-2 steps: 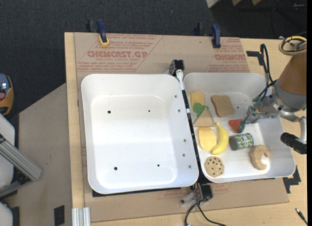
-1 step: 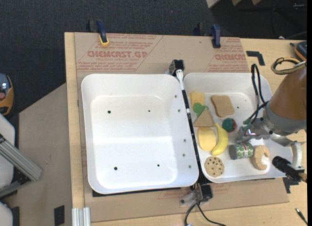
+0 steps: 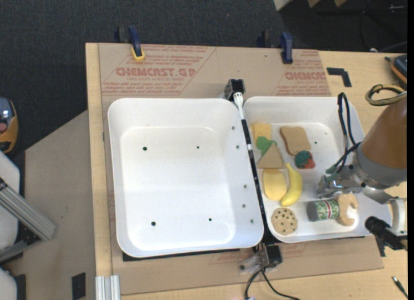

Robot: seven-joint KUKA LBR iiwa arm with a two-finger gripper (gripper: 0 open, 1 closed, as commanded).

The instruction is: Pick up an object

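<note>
The right bin holds several toy foods: a yellow banana, a yellow cheese block, a green piece, a brown toast slice, a tan wedge, a red and teal piece, a round cookie, a small can on its side and a pale bitten doughnut. My gripper hangs low over the bin's right part, just above the can and to the right of the banana. Nothing shows in its grasp.
The left bin adjoins the right one along a black seam. The orange and grey arm covers the right bin's right wall. Blue clamps hold the brown board at the back, and cables run beside the arm.
</note>
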